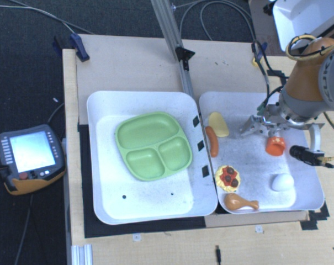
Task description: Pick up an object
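My gripper hangs over the upper middle of the right bin, open, with nothing between its fingers. Just to its lower right lies a small orange object, apart from the gripper. To the gripper's left a yellow piece rests beside a red sausage at the bin's left wall. Lower down lie a round pizza toy, a brown drumstick and a white egg.
A green divided plate sits in the left bin. A metal pole slants down to the joint between the bins. A teach pendant lies off the bench at the left. A black part sticks out at the right bin's edge.
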Controlling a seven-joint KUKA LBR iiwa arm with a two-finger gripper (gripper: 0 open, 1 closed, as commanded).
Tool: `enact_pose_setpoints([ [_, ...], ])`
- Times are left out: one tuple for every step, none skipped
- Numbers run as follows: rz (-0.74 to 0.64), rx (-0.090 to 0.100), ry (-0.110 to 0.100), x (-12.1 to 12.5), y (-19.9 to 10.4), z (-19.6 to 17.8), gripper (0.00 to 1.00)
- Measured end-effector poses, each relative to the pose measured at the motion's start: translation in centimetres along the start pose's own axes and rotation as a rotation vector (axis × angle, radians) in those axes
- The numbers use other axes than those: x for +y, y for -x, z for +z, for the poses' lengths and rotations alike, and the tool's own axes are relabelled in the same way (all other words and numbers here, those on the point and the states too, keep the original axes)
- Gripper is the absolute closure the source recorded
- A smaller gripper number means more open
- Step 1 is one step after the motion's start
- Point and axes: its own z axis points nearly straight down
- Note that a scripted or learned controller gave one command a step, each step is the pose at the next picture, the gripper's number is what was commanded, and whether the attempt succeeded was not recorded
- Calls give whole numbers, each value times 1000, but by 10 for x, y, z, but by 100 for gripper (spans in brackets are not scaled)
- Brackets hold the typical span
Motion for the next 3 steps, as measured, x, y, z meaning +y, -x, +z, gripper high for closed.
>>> enact_pose_setpoints([
  [-1, 0, 2, 1, 0, -11, 100],
  [-1, -3, 8, 7, -5, -74, 100],
  [-1, -2, 6, 11, -6, -118, 100],
])
